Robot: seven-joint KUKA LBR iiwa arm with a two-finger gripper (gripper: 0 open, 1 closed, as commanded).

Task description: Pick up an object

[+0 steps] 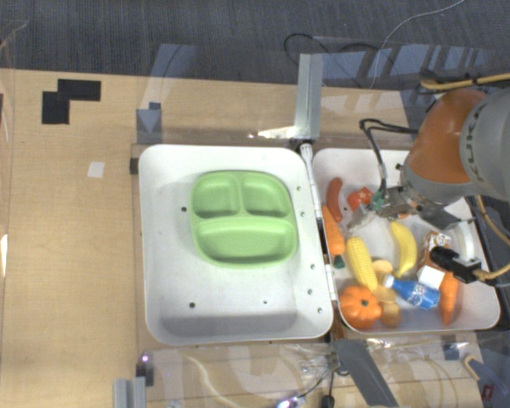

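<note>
Two-finger gripper (376,204) low in right white bin (486,313), beside small red toy (359,200); finger state unclear, can't tell.

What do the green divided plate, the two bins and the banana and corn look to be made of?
Green divided plate: likely matte moulded plastic, with one even colour and soft rounded compartments.
Left bin and right bin: probably smooth white plastic, with rounded corners and faint sheen.
Banana and corn: seemingly toy plastic, given their uniform saturated yellow and slight gloss; I can't confirm.
</note>
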